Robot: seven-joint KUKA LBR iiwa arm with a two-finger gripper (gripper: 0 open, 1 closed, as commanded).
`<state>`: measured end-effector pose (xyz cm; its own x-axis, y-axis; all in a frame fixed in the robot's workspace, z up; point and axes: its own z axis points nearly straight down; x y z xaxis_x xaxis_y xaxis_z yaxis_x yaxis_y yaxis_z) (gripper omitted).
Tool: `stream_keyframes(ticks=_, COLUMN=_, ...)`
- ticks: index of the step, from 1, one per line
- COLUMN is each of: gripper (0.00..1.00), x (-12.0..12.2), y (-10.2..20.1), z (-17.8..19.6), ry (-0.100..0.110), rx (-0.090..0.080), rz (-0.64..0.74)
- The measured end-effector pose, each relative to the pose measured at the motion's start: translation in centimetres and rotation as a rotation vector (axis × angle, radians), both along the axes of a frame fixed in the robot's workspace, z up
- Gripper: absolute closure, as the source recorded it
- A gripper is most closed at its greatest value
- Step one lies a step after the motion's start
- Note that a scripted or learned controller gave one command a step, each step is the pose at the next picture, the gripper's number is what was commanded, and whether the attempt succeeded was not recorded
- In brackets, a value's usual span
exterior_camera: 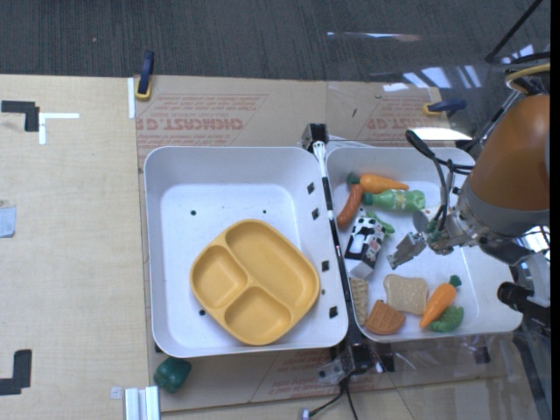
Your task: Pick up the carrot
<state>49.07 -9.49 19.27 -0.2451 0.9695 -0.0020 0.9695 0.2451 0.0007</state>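
Three carrots lie in the right bin (490, 322). One carrot (383, 183) with a green stub rests at the far side, and a slimmer carrot (350, 206) lies tilted beside the bin's left wall. A third carrot (439, 303) with leafy greens lies near the front right. My gripper (415, 238) hangs over the middle of the bin, between the far carrots and the front one, and stands open with nothing between its fingers.
Also in the right bin are a green bottle (396, 201), a black-and-white carton (367, 234), a toast slice (405, 292), a cracker (359, 294) and a brown piece (384, 318). The left bin (175, 199) holds a yellow divided plate (254, 280). A green object (172, 373) lies on the bench.
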Motion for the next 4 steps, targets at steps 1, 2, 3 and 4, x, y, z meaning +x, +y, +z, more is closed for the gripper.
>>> stream_keyframes(ticks=1, gripper=0.00, x=-1.3, y=-4.6, z=-8.7, ry=0.003, rx=0.002, rz=0.188)
stream_keyframes(ticks=2, gripper=1.00, x=-1.1, y=-4.7, z=-7.9, ry=0.000, rx=0.001, rz=0.183)
stream_keyframes(ticks=3, gripper=1.00, x=-0.9, y=-4.8, z=-7.0, ry=-0.003, rx=-0.001, rz=0.180)
stream_keyframes(ticks=4, gripper=1.00, x=-0.7, y=-4.9, z=-6.1, ry=-0.007, rx=-0.004, rz=0.179)
